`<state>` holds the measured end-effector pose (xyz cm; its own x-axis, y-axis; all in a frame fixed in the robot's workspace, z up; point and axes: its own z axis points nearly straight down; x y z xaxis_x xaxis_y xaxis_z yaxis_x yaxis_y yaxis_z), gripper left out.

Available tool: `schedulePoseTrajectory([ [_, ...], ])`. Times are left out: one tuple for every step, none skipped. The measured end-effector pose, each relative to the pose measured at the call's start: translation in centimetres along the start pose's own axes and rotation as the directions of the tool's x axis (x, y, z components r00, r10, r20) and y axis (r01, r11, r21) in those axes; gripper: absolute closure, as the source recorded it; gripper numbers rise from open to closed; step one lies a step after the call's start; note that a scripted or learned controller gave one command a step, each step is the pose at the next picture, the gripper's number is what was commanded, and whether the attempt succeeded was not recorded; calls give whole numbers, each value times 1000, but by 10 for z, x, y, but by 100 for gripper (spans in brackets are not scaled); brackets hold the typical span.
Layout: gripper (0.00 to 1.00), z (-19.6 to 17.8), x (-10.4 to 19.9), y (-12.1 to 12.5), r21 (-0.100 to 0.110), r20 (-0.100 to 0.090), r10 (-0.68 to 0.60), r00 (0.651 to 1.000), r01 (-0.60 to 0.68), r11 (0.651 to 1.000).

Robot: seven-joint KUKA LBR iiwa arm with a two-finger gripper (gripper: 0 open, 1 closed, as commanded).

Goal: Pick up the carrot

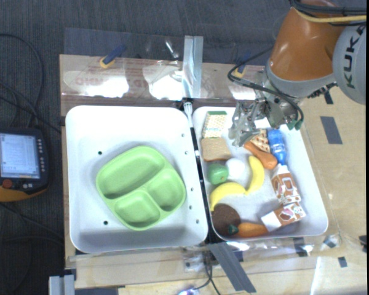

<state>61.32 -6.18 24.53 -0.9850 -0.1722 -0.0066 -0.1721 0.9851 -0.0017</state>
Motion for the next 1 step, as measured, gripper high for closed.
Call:
schedulePoseTrajectory([
  [100, 32, 22, -7, -5, -5, -355, 935, 355, 935],
])
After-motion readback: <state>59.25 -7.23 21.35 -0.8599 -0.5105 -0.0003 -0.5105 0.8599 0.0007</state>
